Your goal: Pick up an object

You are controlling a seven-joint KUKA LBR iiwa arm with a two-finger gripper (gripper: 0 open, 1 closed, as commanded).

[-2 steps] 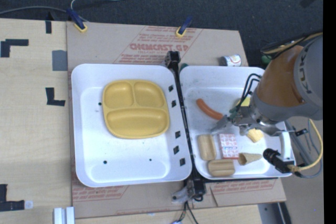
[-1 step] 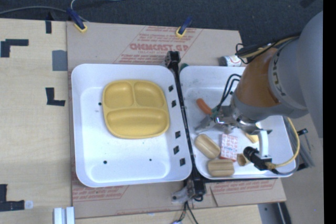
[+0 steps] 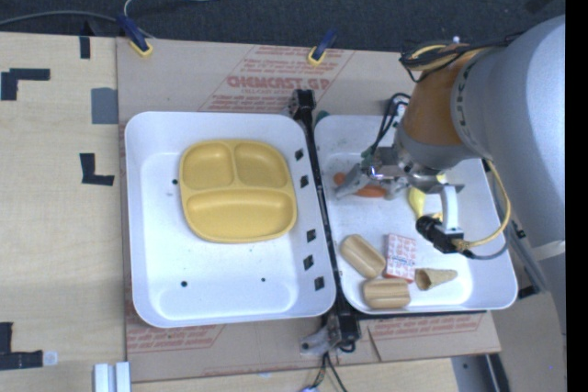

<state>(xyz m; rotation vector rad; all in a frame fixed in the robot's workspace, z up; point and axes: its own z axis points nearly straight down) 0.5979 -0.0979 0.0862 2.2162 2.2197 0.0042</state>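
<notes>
several small things share the right-hand shallow white bin with the grey arm's two-finger gripper, which sits low over the bin's upper left part, just beside the dark divider between the bins. an orange, carrot-like piece lies directly under or against the metal fingers, touching them as far as the slanted view lets one judge, but whether the fingers are spread, pressed together or pinching that piece cannot be told from here, since the wrist and its shadow blur the tips. the likely target is that orange piece, so the main risk is a glancing close: a slim, rounded thing lying flat could roll or be nudged sideways toward the bin wall, leaving nothing between the fingers on the lift. a yellow object, partly hidden beneath the wrist, is near enough to be dragged along. lower down, two tan bread-roll shaped pieces, a small white and red packet and a little cone-shaped piece lie well apart from the fingers and seem safe. the yellow divided plastic plate rests in the left-hand white bin, out of the way. the looping cable by the wrist might also catch on the bin's rim.
</notes>
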